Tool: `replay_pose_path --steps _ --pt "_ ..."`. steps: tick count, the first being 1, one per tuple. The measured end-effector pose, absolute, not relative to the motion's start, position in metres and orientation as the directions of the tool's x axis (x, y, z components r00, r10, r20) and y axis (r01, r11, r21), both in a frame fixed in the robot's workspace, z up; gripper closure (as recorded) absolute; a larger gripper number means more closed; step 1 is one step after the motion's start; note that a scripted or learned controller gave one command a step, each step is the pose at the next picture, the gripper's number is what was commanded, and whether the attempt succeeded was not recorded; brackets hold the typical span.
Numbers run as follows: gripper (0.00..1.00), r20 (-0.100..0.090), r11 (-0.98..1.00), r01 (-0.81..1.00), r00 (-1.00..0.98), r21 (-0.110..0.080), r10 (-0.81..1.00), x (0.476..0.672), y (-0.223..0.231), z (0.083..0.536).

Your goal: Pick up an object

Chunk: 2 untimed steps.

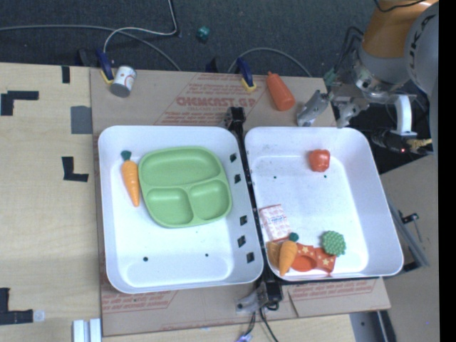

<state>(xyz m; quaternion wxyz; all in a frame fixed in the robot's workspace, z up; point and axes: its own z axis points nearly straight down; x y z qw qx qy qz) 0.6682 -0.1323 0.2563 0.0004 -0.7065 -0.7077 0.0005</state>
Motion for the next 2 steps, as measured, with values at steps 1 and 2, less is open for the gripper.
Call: replay_pose_path --steps 1,2 --pt "0.00 -0.001 0.000 1.000 0.000 -0.005 1.000 0.632 -0.179 0.153" --pt "0.00 -0.003 0.002 1.000 -0.002 0.003 1.000 0.669 -0.213 0.088"
